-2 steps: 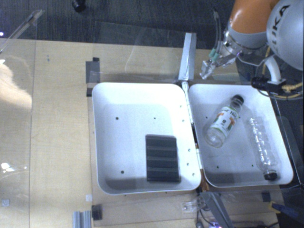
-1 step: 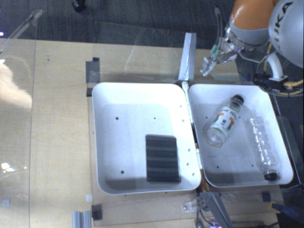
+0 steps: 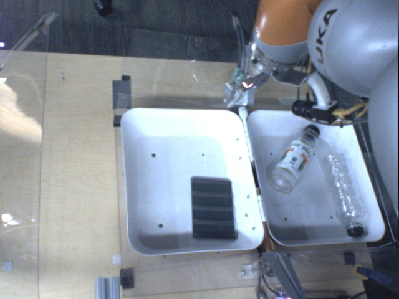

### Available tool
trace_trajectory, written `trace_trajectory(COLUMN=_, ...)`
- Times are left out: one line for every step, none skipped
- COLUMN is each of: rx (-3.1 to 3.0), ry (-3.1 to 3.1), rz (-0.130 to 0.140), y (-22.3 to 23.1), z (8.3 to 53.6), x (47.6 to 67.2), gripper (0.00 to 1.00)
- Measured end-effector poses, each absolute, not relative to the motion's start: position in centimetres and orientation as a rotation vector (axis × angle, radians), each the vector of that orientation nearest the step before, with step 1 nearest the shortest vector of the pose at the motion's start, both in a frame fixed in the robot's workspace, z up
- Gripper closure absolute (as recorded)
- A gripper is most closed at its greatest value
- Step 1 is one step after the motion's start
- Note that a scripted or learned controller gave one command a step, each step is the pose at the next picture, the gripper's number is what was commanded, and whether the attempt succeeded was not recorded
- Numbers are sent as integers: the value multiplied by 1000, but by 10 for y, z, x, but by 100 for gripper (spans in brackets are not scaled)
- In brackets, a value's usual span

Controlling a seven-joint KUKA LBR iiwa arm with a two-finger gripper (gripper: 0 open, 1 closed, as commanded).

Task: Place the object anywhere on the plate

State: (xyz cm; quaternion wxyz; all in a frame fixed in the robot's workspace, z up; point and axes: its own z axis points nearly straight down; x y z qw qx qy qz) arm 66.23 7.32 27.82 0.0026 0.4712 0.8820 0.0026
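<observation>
Camera view showed a pale wooden bench (image 3: pixel 68 185) bearing 2 white bins. A ridged black plate (image 3: pixel 212 207) lay in the left bin (image 3: pixel 156 136). The right bin (image 3: pixel 368 229) held a labelled bottle (image 3: pixel 294 159) and a clear bottle (image 3: pixel 345 195). Whether the gripper (image 3: pixel 240 92) was open, I cannot tell.
</observation>
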Motion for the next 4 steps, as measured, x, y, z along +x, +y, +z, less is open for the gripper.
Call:
trace_trajectory(rx=1509, ry=2747, rz=7, y=-22, z=306, x=653, gripper=100)
trace_trajectory(rx=1487, ry=2761, rz=6, y=-30, z=248, x=670, gripper=100)
trace_trajectory(rx=1326, ry=2838, rz=5, y=-137, z=268, x=667, gripper=100)
trace_trajectory(rx=1393, ry=2806, rz=5, y=-183, z=247, x=667, gripper=100)
